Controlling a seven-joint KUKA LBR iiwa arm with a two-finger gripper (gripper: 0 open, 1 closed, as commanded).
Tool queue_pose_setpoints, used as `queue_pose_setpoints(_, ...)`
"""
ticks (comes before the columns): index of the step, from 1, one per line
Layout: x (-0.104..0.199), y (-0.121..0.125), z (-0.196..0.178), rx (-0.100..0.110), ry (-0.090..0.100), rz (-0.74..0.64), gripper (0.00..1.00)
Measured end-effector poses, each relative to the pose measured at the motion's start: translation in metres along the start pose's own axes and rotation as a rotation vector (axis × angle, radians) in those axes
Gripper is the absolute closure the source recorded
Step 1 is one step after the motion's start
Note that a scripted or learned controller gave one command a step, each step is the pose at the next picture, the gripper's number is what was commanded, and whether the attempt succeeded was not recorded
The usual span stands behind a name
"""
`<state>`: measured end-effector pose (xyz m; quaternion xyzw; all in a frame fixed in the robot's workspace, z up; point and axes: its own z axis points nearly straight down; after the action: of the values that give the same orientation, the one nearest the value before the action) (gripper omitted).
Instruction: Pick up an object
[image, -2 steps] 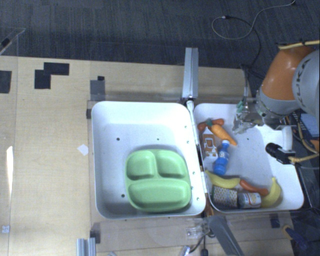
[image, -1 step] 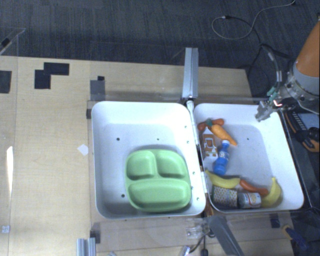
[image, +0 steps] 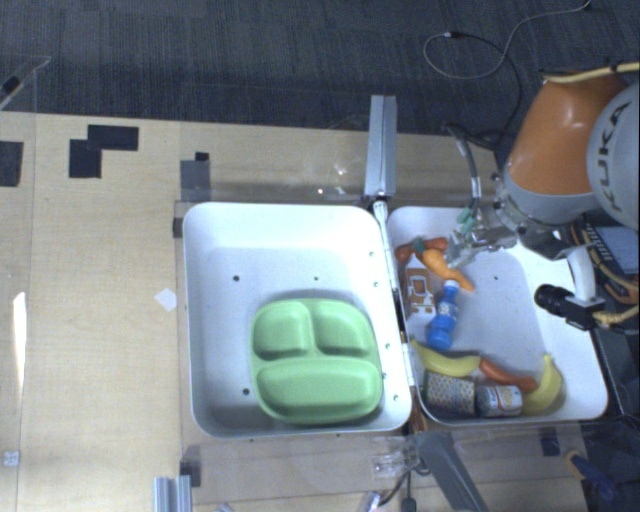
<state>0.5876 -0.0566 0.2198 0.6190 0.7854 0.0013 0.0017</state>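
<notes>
The arm reaches in from the right, and its tool (image: 478, 236) hangs over the far part of the right bin (image: 580, 400), just beside an orange carrot-like toy (image: 443, 267). Whether the tool is apart or together I cannot tell; the metal parts blur into each other, and nothing shows clamped in it.

The pickable things crowd the left and near sides of this bin, probably because they were dropped in loose and slid against its walls. A blue bottle (image: 443, 317) lies tilted just near of the carrot. A banana (image: 447, 362), a can (image: 497, 400) and a second banana (image: 545, 385) lie along the near wall.

The left bin (image: 215, 260) carries a green divided tray (image: 316, 359), lying flat towards its near side, well apart from the tool.

The carrot seems the likely target, being closest.
</notes>
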Motion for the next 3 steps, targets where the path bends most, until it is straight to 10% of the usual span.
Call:
queue_pose_setpoints(1, 0.125, 0.05, 0.035, 0.001, 0.001, 0.183, 1.0)
queue_pose_setpoints(2, 0.047, 0.067, -0.031, -0.002, 0.0, 0.019, 1.0)
queue_pose_setpoints(3, 0.098, 0.033, -0.064, -0.003, 0.0, -0.245, 1.0)
